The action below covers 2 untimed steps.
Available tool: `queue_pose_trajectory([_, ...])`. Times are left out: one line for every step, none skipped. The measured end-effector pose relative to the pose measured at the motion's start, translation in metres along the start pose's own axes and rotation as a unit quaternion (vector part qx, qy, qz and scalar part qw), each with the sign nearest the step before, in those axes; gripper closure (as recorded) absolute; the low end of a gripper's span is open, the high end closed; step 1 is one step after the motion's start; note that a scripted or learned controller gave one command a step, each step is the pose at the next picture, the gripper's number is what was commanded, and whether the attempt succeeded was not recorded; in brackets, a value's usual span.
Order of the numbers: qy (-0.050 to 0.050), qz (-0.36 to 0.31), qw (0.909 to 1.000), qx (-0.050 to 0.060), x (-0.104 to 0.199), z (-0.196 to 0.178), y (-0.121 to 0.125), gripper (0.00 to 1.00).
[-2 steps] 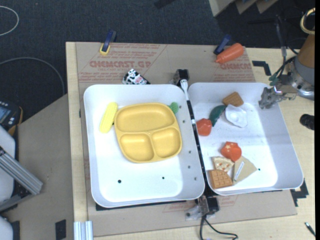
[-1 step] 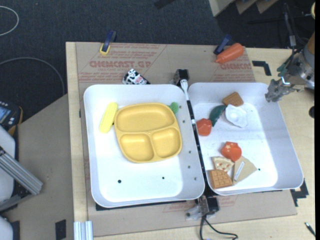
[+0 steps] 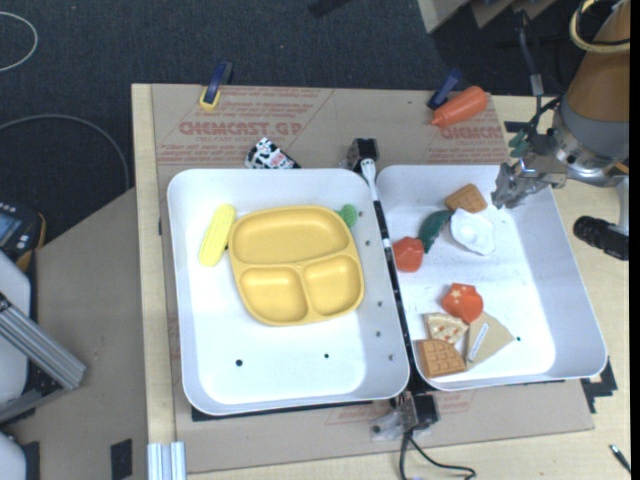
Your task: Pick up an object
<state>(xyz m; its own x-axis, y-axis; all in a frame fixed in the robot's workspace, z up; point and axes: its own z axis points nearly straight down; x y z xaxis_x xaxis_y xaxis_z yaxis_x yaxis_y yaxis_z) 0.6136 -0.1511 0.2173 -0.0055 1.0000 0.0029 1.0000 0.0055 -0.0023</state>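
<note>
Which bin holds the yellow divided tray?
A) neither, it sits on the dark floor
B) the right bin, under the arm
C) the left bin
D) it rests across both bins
C: the yellow divided tray lies inside the left bin, with a yellow corn cob beside it, while the right bin holds the small food pieces.

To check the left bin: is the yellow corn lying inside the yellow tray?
No, the corn lies on the floor of the left bin, just outside the left edge of the yellow tray.
</note>
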Motion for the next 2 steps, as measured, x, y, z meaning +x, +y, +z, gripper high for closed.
queue_pose_trajectory([0.0,0.0,1.0,0.0,0.054,-0.005,-0.008,1.0])
queue_pose_trajectory([0.0,-0.001,1.0,0.0,0.115,-0.013,-0.009,1.0])
